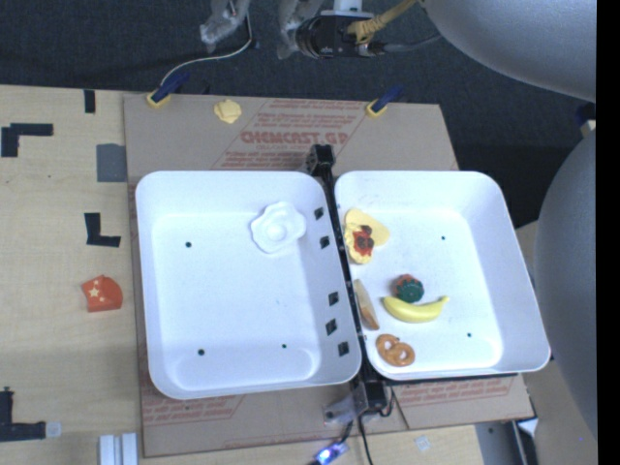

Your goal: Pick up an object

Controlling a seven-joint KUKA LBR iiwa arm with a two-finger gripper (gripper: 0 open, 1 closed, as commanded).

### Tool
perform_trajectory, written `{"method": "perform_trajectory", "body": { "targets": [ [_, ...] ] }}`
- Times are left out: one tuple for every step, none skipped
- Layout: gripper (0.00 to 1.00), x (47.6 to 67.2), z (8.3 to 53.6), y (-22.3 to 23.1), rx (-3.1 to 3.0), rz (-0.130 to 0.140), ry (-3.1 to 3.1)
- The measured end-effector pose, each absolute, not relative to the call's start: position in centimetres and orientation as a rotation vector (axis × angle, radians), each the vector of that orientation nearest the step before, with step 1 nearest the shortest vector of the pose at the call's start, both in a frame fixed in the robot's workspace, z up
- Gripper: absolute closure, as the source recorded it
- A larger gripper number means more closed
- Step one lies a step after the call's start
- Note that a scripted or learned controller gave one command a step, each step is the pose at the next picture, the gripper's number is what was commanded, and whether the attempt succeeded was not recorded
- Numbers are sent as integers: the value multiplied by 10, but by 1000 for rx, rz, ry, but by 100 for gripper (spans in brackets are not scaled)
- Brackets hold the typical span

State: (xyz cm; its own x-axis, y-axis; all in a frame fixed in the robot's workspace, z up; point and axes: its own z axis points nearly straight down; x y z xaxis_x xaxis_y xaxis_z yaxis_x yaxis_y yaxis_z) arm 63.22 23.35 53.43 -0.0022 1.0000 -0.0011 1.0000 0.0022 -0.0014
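Hand sat off the bench's far edge, grip state unclear; banana lay in right bin near the front edge, looked light, stiff, slick, best pinched mid-body across its width.

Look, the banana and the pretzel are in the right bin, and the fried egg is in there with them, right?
Not quite. The camera view shows the fried egg alone in the left bin. The banana and pretzel are in the right bin.

White bins; yellow banana; orange block.
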Motion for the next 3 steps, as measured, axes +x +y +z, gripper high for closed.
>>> {"method": "perform_trajectory", "body": {
  "targets": [
    [100,632,544,234,-2217,5,-2226],
    [0,632,544,234,-2217,6,-2225],
    [100,632,553,235,-2215,7,-2228]
  ]
}}
